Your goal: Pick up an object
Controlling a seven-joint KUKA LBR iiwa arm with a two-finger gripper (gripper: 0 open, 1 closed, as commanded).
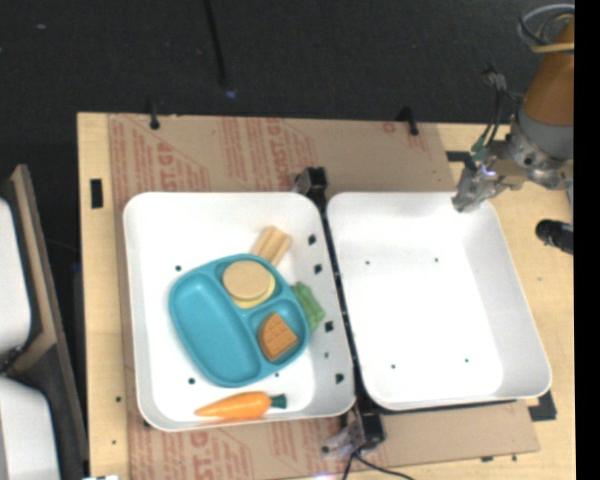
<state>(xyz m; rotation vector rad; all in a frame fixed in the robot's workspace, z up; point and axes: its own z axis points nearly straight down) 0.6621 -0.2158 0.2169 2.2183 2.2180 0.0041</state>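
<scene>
From the camera above, red print runs along the cardboard sheet (230, 153) under the bins, at the upper left of the surface (95, 298), but it is too small for me to read. My hand (470, 196) hangs at the upper right of the frame, over the top right corner of the right bin (435, 368); I cannot tell how it is set. The things to pick lie well apart from it, in the left bin (155, 238), lower left of my hand. There a blue divided tray (205, 328) carries a round tan disc (249, 281) and a brown toast-like piece (277, 337). A tan block (272, 243) touches the tray's upper edge, a green piece (309, 306) sits at its right side, and an orange carrot (238, 405) lies below it. My arm (545, 118) comes in from the right edge, orange band uppermost, the wrist pointing down and left.
</scene>
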